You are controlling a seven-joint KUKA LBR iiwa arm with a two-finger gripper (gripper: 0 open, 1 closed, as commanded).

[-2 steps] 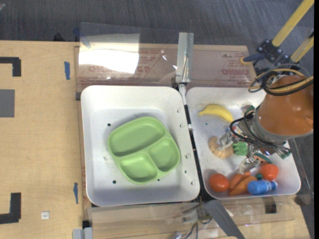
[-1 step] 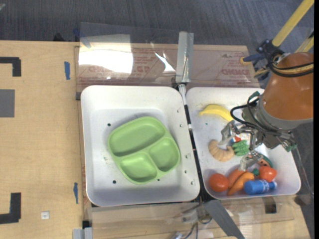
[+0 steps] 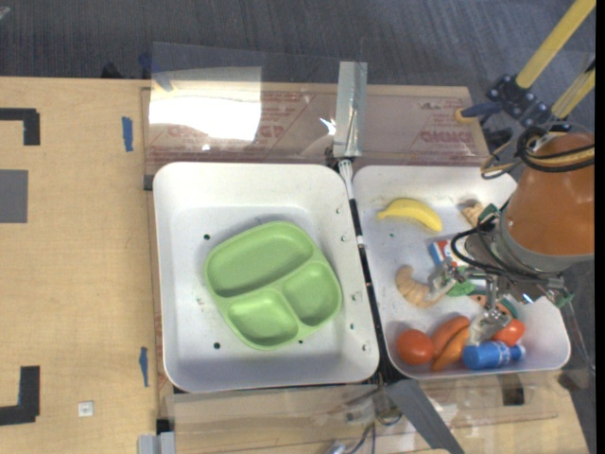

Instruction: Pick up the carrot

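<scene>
Tray [image 3: 274,284] in left bin [image 3: 180,253]; carrot [image 3: 452,340] in right bin [image 3: 558,348].

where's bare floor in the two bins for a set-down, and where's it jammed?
Left bin: a bare white margin runs all round the green divided tray, widest along the far wall. Right bin: a bare strip along its left wall below the banana. Crowded: the near right corner, where tomato, carrot and blue bottle sit under the gripper.
</scene>
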